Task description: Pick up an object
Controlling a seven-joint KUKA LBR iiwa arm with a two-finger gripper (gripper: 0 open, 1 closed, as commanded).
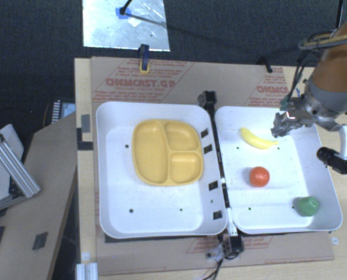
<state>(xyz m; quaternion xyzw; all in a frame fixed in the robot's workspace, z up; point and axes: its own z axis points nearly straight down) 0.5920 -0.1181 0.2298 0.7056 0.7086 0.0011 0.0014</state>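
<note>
**Gripper closing in on the banana**

The gripper [283, 123] hangs just right of the banana [257, 139], above the right bin [322, 174]. This looks like the approach step; nothing's gripped. How the jaws stand, I can't tell. Next it would need to line up over that smooth, curved yellow fruit and descend. Below the banana: a glossy round tomato [259, 177]. Further right, a green ball [306, 205].
</note>
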